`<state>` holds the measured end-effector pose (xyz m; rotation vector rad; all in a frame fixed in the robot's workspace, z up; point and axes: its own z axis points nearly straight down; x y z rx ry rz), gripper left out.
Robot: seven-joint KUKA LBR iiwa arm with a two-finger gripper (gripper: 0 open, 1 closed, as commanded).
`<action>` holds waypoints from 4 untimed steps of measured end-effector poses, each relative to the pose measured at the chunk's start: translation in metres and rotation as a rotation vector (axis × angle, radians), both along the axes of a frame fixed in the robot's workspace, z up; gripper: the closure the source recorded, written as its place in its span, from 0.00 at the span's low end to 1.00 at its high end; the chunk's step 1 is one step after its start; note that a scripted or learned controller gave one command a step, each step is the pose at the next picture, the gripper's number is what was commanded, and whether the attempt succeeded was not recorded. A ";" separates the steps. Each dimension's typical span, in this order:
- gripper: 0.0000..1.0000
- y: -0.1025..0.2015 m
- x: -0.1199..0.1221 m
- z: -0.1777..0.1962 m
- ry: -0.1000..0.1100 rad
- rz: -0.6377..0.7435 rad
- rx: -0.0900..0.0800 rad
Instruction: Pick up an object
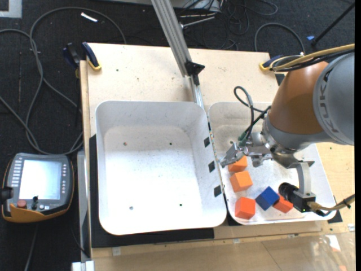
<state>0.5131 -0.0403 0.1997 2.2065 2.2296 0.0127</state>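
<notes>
We've got the arm (316, 103) coming in from the right, wrist bent down over the right bin (225, 114). Its gripper (241, 156) sits right above an orange block (237, 165); can't tell whether the fingers are open or closed. Three more orange blocks and a blue one (267, 197) lie nearby. "KUKA" reads partly on the arm.

The arm (327, 103) is grey with a broad orange band (299, 97) above the wrist. Black cables (246, 103) loop beside its metallic gripper (243, 156).
</notes>
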 end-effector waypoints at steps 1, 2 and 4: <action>0.00 -0.095 0.024 -0.108 0.011 -0.017 -0.005; 1.00 -0.091 0.025 -0.094 0.007 -0.012 -0.003; 1.00 -0.091 0.025 -0.084 0.006 -0.014 -0.003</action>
